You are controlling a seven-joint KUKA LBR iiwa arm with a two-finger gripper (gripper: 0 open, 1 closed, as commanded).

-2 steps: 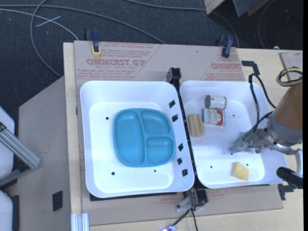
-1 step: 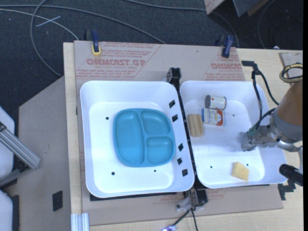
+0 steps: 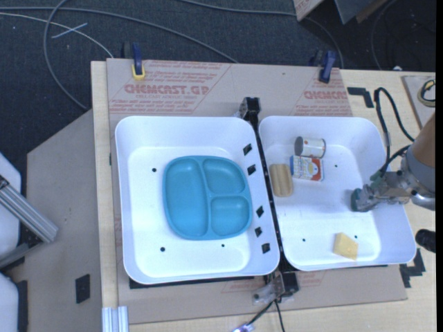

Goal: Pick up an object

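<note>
From where I stand, the gripper (image 3: 361, 199) hangs low over the right bin (image 3: 360, 126), close to that bin's right wall and about halfway along it. It is a dark greenish lump at the end of the grey arm. Whether it is spread or pressed together I cannot tell from this angle, and nothing shows in its grasp.

Four small things lie in that bin. A little silver can (image 3: 309, 146) stands towards the bin's far wall, with a small printed carton (image 3: 306, 167) just beside it on the near side. A tan block (image 3: 280, 180) lies against the bin's left wall. A yellow wedge (image 3: 346, 245) sits alone by the bin's near wall, towards its right corner, and is the closest to the gripper.

I would go for the wedge. It looks light and probably a bit soft, like foam or play food, so it should give slightly and not slip. Its two flat faces are the places to pinch, and there is free floor all round it. The can looks stiff and smooth and may roll away if nudged. The carton touching it leaves little room to come down.

The left bin (image 3: 131, 133) holds a blue divided plate (image 3: 208, 197), too broad and flat for an easy grip.
</note>
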